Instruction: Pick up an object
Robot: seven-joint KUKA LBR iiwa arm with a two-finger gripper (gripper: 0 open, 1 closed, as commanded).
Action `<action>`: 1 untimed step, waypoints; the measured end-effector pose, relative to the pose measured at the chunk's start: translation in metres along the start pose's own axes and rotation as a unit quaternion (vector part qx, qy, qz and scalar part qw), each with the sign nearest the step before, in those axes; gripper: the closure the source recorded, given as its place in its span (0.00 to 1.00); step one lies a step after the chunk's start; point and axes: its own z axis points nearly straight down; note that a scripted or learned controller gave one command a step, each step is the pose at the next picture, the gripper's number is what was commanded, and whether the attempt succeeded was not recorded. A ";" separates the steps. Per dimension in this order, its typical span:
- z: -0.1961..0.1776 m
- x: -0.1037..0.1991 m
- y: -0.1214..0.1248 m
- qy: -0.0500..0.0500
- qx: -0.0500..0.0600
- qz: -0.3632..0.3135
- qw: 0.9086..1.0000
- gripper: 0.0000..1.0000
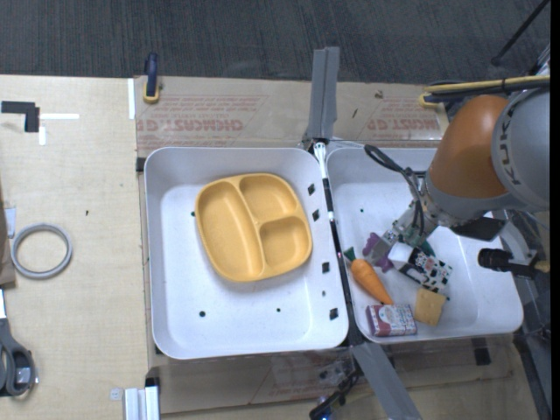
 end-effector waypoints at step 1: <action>0.009 -0.002 0.001 -0.001 0.000 0.108 0.994 0.00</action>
